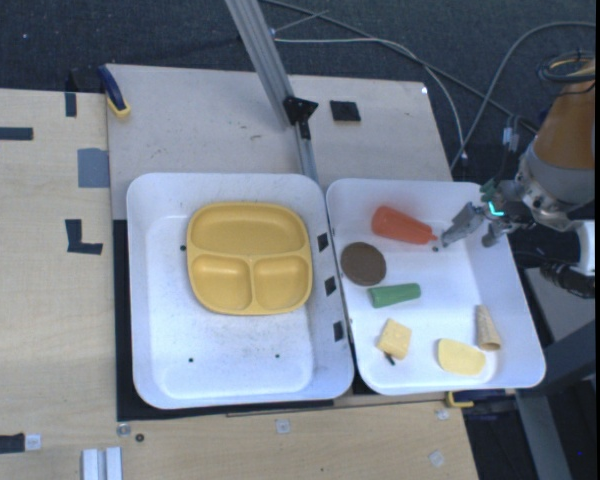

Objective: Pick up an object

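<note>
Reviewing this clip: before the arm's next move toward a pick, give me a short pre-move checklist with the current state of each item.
1. Gripper over the right bin, with pickable items there: ok.
2. Nearest target, the orange carrot-like piece, lies unobstructed just left of the gripper: ok.
3. Nothing between the fingers yet: ok.
4. Finger opening wide enough for the piece: cannot tell.
5. Brown round piece and green piece lie apart from the target: ok.
6. Yellow divided plate sits in the left bin, away from the arm: ok.
</note>
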Controlling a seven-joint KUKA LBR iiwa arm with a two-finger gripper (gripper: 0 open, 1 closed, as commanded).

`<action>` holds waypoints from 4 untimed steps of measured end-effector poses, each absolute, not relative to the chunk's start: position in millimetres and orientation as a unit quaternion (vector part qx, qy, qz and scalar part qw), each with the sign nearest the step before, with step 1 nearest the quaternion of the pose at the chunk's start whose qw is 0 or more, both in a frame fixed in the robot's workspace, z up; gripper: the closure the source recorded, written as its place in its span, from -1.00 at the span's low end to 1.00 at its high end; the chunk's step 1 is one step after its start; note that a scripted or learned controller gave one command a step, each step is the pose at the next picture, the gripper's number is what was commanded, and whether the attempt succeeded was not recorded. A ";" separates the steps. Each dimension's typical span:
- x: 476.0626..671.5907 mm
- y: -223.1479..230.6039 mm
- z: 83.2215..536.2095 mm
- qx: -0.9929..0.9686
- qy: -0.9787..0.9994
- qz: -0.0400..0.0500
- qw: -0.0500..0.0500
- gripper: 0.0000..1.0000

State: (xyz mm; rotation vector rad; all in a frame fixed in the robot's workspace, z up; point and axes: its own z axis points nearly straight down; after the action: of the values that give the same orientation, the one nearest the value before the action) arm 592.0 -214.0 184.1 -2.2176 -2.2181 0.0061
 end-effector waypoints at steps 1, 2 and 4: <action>593.4 -214.0 186.4 -0.707 -0.708 0.001 0.000 -1.00; 590.6 -211.4 123.2 -0.707 -0.707 0.002 0.002 -1.00; 592.8 -211.7 97.7 -0.706 -0.708 0.000 -0.004 1.00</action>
State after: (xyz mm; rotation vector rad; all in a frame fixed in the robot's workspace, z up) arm 592.8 -211.7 97.7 -2.2246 -2.2300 -0.0005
